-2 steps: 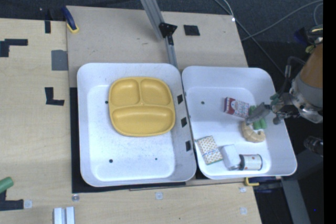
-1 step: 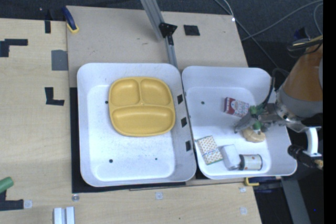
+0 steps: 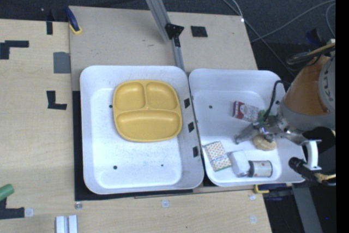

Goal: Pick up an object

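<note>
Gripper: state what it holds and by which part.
Cannot be told. The gripper sits low in the right bin, just above a tan lump; no hold is visible.

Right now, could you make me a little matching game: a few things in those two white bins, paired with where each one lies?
Things:
1. yellow divided plate
2. red and white carton
3. checkered packet
4. small white bottle

Places:
A. right bin, near front edge
B. left bin
C. right bin, toward back
D. right bin, front left part

Pairs: 1-B, 2-C, 3-D, 4-A

Divided plate in the left bin; right of it, the right bin holds carton, packet, jar.
</note>
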